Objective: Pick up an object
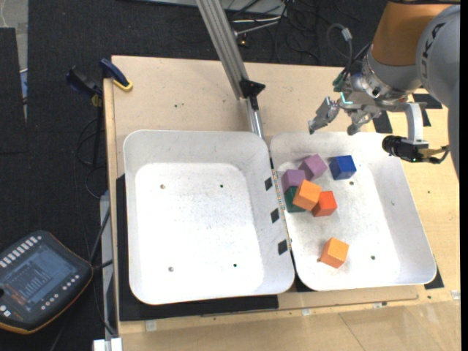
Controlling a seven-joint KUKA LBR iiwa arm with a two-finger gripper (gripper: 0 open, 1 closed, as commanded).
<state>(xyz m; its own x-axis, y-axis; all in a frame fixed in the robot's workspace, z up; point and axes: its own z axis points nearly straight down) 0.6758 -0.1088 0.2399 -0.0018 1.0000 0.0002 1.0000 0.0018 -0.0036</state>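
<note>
**Arm poised over the right bin's far edge**

Camera view: the grey arm (409, 28) reaches in from the upper right, its gripper (338, 120) spread apart and holding nothing, above the far rim of the right bin (395, 218). The blocks lie below and apart from it: blue block (341, 167), two purple blocks (313, 165), green, orange block (308, 194), red block (325, 203), and a lone orange block (334, 252) nearer. The left bin (197, 210) sits alongside on a tan bench (183, 93); a pendant (36, 280) rests on dark floor.

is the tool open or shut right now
Open: the tool hangs above the right bin's far edge, its two fingers spread apart with nothing between them.
</note>
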